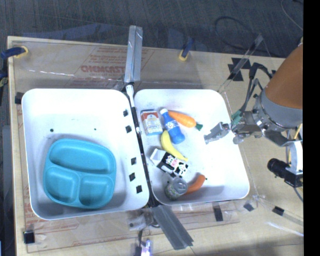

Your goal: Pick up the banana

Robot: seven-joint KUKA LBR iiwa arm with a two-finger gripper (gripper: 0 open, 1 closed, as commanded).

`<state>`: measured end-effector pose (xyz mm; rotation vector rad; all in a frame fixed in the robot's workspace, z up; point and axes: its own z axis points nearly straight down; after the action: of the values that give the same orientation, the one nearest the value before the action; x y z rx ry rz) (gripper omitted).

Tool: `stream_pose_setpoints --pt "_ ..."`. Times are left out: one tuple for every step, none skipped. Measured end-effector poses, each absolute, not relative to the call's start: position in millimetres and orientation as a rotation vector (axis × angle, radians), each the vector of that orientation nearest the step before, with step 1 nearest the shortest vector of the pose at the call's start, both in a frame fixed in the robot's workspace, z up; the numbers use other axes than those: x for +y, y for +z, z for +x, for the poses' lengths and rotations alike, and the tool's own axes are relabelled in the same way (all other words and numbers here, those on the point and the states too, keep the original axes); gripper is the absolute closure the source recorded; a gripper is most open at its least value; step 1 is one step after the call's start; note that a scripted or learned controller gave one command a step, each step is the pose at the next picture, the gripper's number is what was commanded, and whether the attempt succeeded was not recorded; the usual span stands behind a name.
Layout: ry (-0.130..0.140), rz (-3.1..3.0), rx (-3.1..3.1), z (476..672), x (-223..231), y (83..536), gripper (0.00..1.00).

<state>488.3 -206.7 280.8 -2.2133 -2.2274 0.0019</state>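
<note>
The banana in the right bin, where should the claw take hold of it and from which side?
Probably the banana's upper half, from straight above, with the claw closing across its narrow width. It lies flat, curving from upper left to lower right. Its lower end meets the black-and-white carton, and the blue bottle sits close to its top, so the bare middle stretch offers the most room.

The shallow left bin [32, 111] and the shallow right bin [224, 159] are both plain white. In the left one lies a sky-blue plastic divided tray [80, 171]. The right one holds a yellow curved banana [169, 144], a bright orange carrot with a dark green end [183, 119], a blue bottle with a white cap [172, 127], a red-and-white small packet [151, 121], a black-and-white cow-patterned carton [170, 163], a second orange carrot-like piece [196, 182] and a grey metal can [175, 188]. The bench [69, 68] is pale tan with faded red lettering.
</note>
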Motion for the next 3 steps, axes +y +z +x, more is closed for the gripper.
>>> stream_pose_setpoints --pt "0.004 -2.224 -2.215 553.2 -161.7 171.4 0.00" --pt "0.004 -2.199 -2.238 549.1 -152.4 91.2 0.00" --pt "0.005 -2.194 -2.242 549.4 -152.9 101.3 1.00"
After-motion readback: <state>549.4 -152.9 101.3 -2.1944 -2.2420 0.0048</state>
